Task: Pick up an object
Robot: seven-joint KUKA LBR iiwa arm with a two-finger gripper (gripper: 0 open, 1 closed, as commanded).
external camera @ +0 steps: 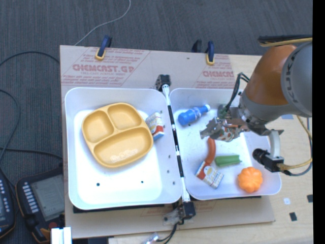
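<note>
From above, the end effector hovers over the right bin, just above a red sausage; whether it is clenched cannot be told. Nearby lie a blue bottle, a green stick and an orange fruit.

My pincer looks bare dull metal. The bins and yellow plate are smooth glossy plastic; the counter is matt printed cardboard, the floor rough carpet.
</note>
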